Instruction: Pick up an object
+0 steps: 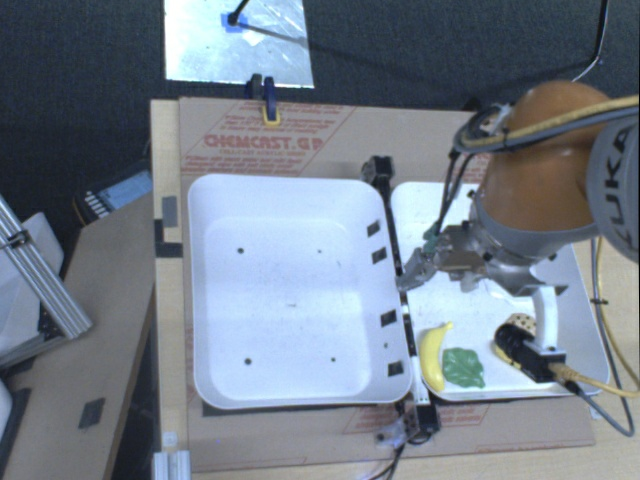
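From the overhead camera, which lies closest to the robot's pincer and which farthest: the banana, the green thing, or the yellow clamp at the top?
Measured from the pincer:
1. Banana, just below it in the right bin.
2. Green thing, beside the banana, slightly farther right.
3. Yellow clamp, far up-left, beyond the left bin.

We see a yellow banana [433, 356] lying in the right bin [420, 208], near its front left corner, curved and running front to back. Just beside it, touching its right side, lies a flat green piece [464, 367] with a crumpled outline.
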Controlling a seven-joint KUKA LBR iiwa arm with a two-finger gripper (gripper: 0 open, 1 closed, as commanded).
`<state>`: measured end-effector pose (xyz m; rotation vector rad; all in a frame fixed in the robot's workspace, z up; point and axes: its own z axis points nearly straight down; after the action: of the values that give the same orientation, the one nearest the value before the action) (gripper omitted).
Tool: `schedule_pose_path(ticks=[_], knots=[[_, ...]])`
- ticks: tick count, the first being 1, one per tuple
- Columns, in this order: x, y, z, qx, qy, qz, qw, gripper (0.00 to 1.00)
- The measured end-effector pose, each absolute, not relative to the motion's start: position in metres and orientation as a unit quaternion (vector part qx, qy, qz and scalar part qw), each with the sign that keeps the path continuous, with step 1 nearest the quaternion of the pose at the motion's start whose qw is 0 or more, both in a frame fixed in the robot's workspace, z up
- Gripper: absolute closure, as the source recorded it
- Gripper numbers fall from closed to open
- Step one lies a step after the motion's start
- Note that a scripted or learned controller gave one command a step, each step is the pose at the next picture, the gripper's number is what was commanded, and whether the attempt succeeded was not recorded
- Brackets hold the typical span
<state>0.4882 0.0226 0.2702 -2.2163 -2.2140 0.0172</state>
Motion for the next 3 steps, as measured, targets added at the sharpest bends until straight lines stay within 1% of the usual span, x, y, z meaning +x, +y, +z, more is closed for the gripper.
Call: schedule_pose_path(ticks=[1,2,3], knots=[[0.488,0.083,0.453,-0.703,-0.711,-0.0097,-0.005,0.00],[0.486,0.176,0.540,-0.702,-0.712,-0.0064,-0.002,0.00],[0.485,0.227,0.391,-0.704,-0.710,0.0062,0.003,0.00]])
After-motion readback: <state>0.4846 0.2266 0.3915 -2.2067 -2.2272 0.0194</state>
